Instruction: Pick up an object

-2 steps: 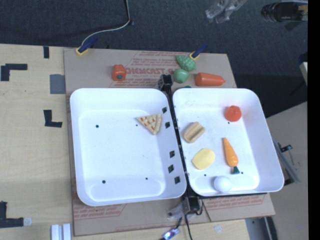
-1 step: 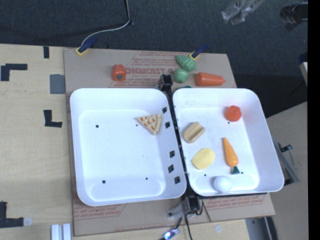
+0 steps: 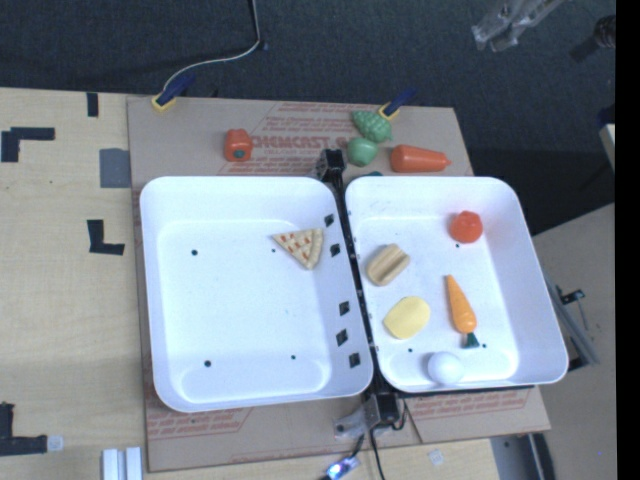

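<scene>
The gripper (image 3: 510,18) is seen high above the bench at the top right, well clear of both bins; nothing is seen between its fingers, and whether they are spread cannot be told. In the right bin (image 3: 520,218) a red tomato (image 3: 466,227) lies near the far right corner, a bread roll (image 3: 387,264) by the left wall, a yellow piece (image 3: 407,317) and a carrot (image 3: 460,305) mid-bin, a white egg (image 3: 444,368) at the near edge. A pizza slice (image 3: 302,245) lies in the left bin (image 3: 165,268) near its far right corner
</scene>
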`<state>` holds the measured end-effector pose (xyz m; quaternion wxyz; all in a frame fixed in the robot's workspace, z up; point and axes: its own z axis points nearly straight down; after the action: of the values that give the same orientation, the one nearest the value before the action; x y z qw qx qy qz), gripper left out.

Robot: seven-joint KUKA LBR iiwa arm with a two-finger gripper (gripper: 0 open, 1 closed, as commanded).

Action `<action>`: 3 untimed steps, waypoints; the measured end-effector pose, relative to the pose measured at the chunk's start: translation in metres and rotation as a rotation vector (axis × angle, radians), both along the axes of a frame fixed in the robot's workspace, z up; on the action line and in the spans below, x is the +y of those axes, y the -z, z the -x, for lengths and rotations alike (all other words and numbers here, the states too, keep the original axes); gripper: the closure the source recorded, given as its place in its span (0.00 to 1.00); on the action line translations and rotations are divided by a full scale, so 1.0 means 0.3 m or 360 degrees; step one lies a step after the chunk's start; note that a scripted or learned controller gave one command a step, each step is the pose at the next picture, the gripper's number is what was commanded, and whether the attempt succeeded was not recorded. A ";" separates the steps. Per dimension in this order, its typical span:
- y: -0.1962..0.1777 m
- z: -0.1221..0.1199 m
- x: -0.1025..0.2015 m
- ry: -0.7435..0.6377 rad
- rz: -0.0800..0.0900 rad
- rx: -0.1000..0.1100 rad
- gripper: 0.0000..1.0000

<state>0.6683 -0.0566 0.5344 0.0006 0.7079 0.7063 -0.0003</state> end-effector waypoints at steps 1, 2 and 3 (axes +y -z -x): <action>0.000 0.000 -0.127 0.0000 0.0001 0.0000 1.00; 0.000 0.000 -0.259 0.0001 0.0002 0.0000 1.00; 0.000 0.000 -0.368 0.0000 0.0002 -0.0001 1.00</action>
<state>0.6684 -0.1669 0.5344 0.0012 0.7079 0.7063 -0.0006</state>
